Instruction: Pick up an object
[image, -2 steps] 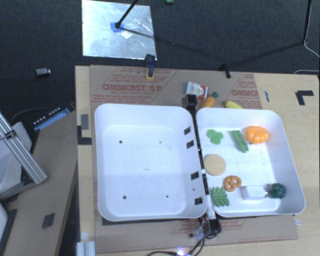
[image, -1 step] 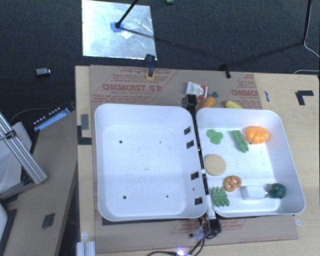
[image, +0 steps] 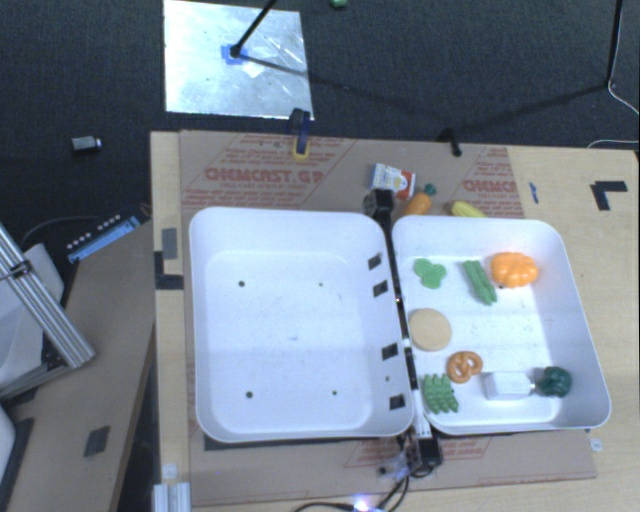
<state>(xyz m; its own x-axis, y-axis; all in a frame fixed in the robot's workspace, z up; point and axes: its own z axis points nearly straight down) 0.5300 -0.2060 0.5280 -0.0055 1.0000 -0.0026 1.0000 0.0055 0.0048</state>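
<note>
The right bin (image: 575, 300) holds several small toy foods. An orange pumpkin-like piece (image: 513, 269) lies at its back right, with a long green pod (image: 479, 281) beside it and a small green leafy piece (image: 431, 272) further left. A tan round cookie (image: 430, 328) sits near the bin's left wall. In front of it are a brown pretzel (image: 463, 366), a ridged green piece (image: 439, 393), a white block (image: 506, 385) and a dark green broccoli-like piece (image: 554, 380).
The left bin (image: 215, 300) stands beside the right one. Behind the bins on the cardboard lie a small red-and-white packet (image: 391, 179), an orange carrot piece (image: 418, 203), a yellow piece (image: 466, 210) and a yellow-blue clamp (image: 299, 133). A metal frame (image: 40, 310) stands at the left.
</note>
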